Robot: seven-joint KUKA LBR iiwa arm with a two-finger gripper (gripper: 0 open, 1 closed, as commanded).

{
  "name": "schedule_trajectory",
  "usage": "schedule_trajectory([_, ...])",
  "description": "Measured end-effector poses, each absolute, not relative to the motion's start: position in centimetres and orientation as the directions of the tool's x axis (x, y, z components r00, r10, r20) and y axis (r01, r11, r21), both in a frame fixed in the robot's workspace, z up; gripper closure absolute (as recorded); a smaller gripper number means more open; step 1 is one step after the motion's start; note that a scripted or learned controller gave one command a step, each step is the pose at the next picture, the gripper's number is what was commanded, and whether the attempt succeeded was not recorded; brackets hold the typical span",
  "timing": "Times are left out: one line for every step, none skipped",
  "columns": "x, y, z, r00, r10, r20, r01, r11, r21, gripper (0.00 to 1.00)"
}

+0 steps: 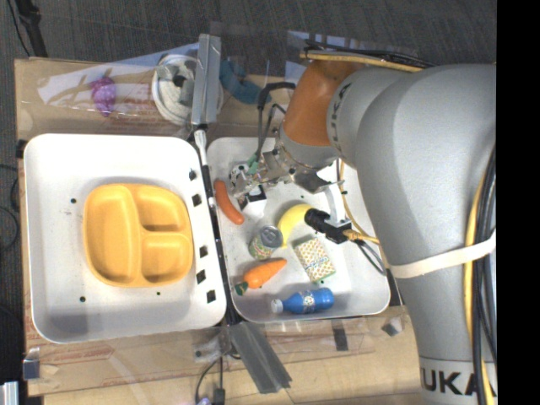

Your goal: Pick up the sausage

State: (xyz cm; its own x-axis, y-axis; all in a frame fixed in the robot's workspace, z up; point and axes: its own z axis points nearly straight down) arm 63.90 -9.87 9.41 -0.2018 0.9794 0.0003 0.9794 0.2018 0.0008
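Hidden and unclear parts of the bench view

The arm [422, 184] ran off the right and bottom edges and covered the right bin's [371, 298] far corner; the gripper [249, 182] was too small and cluttered to read (its fingers especially), and the small can's [265, 242] label was illegible.

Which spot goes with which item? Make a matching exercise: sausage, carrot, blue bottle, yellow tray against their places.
Items:
1. sausage
2. carrot
3. blue bottle
4. yellow tray

Places:
A. along the right bin's near edge
B. in the left bin
C. by the right bin's left wall, beside the end effector
D. between the can and the bottle

Pairs: 1-C, 2-D, 3-A, 4-B
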Motion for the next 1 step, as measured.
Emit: schedule_trajectory([63.82,-10.12,9.33,-0.199,0.98,-0.003,0.98,0.199,-0.001,0.0])
